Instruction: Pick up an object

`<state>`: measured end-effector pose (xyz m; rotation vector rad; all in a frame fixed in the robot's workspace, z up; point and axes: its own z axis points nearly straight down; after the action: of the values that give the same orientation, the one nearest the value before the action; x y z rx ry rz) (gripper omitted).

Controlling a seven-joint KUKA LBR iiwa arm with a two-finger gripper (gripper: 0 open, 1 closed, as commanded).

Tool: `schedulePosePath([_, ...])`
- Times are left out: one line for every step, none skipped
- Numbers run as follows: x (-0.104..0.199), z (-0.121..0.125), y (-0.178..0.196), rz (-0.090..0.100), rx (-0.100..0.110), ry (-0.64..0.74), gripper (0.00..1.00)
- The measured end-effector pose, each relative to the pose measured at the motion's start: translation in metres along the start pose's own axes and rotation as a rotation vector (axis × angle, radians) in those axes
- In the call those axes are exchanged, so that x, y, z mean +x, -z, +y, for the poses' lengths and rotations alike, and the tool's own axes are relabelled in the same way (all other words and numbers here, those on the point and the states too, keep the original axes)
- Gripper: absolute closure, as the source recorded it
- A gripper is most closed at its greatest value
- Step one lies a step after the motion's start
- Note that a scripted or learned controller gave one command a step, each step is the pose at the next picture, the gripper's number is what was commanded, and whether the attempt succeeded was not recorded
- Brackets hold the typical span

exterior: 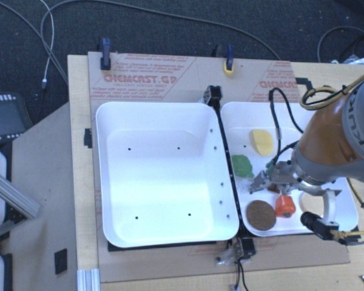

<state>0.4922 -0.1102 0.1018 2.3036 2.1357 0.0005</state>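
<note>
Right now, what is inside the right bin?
The right bin holds a yellow block, a green piece, a brown disc and an orange object. The gripper and arm cover its right part.

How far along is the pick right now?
Done: the gripper is down in the right bin, among the objects. In hand: nothing visibly lifted; the green piece, yellow block, brown disc and orange object lie in the bin. Left: grasp and lift.

Grey arm with orange band entering from the right edge, bent down at lower right of the frame, end effector [268, 182] pointing left, low
</note>
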Motion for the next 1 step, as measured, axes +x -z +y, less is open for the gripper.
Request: schedulePosePath([-0.0171,0.0467,-0.0138,0.000,-0.001,0.153,0.00])
